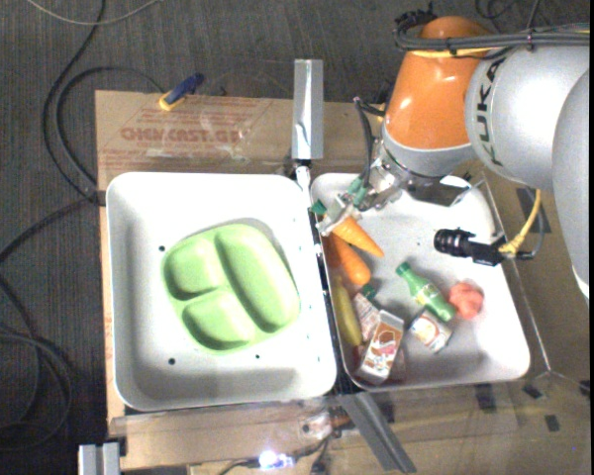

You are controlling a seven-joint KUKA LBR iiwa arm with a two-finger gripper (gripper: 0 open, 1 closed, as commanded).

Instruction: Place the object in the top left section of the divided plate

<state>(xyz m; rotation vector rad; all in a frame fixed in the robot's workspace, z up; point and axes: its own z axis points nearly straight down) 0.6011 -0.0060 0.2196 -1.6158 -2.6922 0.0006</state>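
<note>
The green divided plate (233,283) lies in the left white bin (129,364), with its top left section (193,265) bare. My gripper (351,203) hangs low over the near-left corner of the right bin (505,359), under the orange wrist band. Right below it lies an orange carrot (359,235), touching or nearly touching the gripper tip. A second carrot (347,261) lies just beneath the first, against the bin's left wall. The wrist hides the gripper's upper part.
The right bin also holds a green bottle (419,286), a red fruit (465,298), a yellow banana (346,317) and two small cartons (380,342). A black part (463,242) sticks out from the arm. A metal bar (307,107) stands behind the bins.
</note>
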